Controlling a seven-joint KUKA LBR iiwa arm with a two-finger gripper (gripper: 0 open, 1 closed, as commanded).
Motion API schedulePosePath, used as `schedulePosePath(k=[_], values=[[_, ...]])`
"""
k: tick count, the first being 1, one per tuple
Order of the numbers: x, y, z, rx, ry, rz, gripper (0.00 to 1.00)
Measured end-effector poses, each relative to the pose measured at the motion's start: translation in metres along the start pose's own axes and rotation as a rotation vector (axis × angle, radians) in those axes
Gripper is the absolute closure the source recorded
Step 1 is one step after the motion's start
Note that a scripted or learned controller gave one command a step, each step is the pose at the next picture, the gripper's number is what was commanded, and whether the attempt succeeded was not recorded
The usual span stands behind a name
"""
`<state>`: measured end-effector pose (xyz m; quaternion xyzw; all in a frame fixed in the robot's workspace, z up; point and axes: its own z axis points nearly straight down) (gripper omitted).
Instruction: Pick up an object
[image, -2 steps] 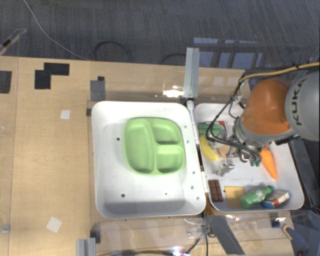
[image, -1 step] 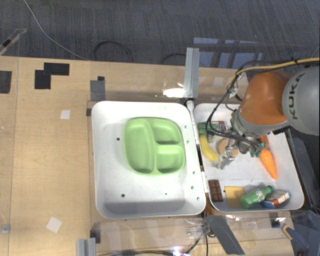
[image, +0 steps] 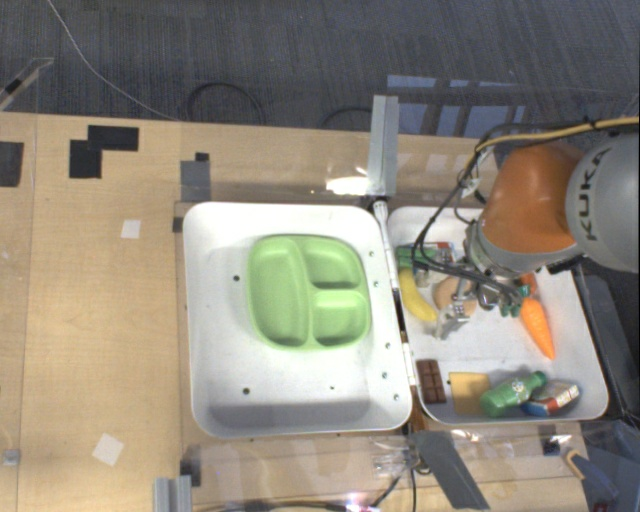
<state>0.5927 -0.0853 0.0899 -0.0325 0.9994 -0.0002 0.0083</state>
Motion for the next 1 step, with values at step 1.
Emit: schedulePosePath(k=[1], values=[[0.0106, 0.0019, -0.0005, 0.001, 0.000, -0.033, 0.00]])
